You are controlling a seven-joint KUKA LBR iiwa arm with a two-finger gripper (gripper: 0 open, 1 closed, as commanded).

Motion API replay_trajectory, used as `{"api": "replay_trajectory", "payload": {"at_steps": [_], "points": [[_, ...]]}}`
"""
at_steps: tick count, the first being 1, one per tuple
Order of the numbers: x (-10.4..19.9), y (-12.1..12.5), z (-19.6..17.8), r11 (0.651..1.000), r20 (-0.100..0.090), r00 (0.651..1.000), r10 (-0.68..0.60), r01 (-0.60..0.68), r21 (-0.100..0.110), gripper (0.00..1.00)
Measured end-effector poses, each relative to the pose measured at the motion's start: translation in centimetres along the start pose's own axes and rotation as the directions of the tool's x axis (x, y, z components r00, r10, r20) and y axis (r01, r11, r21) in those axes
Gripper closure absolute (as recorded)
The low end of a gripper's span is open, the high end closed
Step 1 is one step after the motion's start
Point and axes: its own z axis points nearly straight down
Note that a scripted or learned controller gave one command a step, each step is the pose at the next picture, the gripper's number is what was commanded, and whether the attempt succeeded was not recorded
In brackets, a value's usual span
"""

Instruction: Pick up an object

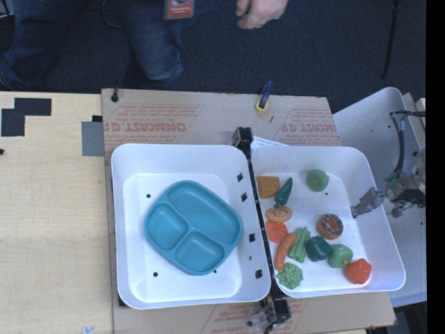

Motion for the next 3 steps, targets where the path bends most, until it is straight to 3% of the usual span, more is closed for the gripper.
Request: {"api": "replay_trajectory", "payload": {"at_steps": [1,3], "points": [[0.0,0.2,-0.6,1.0,0.002,1.0,-0.002,0.002,-0.01,0.0],[1.6,0.8,11.7,1.0,0.0,1.0,-0.004,0.004,-0.007,0.0]]}}
